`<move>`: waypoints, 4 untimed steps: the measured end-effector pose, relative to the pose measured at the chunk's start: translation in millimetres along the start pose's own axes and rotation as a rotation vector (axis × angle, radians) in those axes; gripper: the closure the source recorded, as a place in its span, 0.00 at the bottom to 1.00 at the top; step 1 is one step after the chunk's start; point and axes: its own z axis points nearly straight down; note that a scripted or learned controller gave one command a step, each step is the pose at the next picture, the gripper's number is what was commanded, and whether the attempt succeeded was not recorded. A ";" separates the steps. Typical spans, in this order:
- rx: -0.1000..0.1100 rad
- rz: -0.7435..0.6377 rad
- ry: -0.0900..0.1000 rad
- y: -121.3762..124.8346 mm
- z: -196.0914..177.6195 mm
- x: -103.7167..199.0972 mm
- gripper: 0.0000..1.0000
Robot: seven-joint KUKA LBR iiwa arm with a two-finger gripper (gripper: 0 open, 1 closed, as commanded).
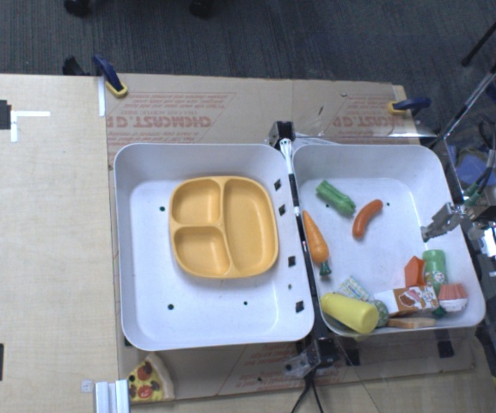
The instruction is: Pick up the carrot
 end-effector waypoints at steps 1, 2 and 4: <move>-0.003 0.430 -0.003 -6.1 -85.7 33.9 0.00; -0.004 0.994 -0.002 -14.9 -155.0 70.8 0.00; -0.004 1.369 -0.001 15.1 -211.3 123.0 0.00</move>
